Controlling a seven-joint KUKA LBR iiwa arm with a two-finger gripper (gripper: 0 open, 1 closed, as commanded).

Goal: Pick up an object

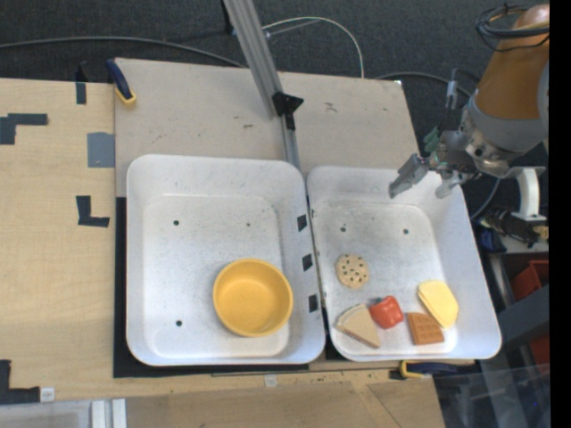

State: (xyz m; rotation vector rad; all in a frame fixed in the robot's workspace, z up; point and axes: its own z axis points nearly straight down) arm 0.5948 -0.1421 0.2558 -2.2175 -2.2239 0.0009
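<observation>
Right bin (464,239) holds my candidate objects, all bunched at its near end: cookie (352,271) alone mid-bin, then tomato (386,312) touching the bread wedge (359,327), waffle cracker (426,328) just beside it, yellow cheese block (438,302) at the right wall. Left bin (143,239) has a yellow bowl (252,297), upright, near front. My claw (426,176) hangs over the right bin's far rim, fingers spread, pinching nothing, well apart from the food. Both bins sit on the worktop (196,105).
</observation>
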